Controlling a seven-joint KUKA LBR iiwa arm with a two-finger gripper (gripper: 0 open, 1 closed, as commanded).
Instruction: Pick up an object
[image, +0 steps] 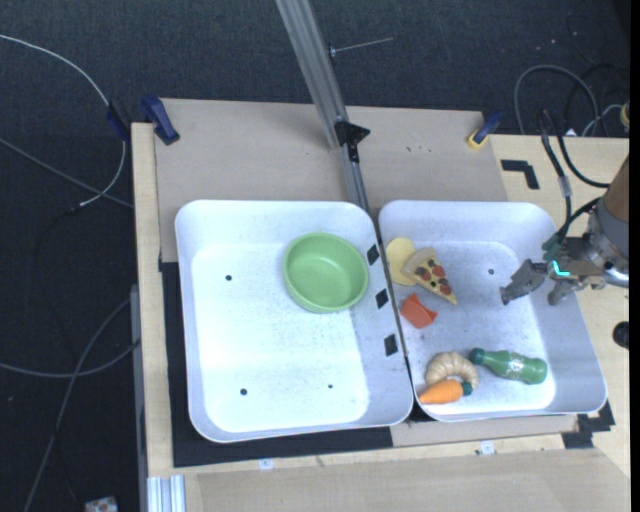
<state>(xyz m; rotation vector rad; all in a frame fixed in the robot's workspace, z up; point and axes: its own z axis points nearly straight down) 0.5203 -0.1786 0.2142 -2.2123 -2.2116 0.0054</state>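
Observation:
The right bin (470, 215) holds several toys: a pizza slice (433, 274), a yellow piece (400, 254) beside it, a small red block (418, 311), a croissant (452, 366), an orange carrot (442, 393) and a green bottle (510, 366) lying on its side. My gripper (540, 283) hangs over the right side of this bin, above and right of the bottle. Its fingers are spread and nothing sits between them.
A green bowl (325, 271) rests in the left bin (215, 330) near its upper right corner. A metal pole (318, 75) rises at the back between the bins. Cables lie on the dark floor to the left and upper right.

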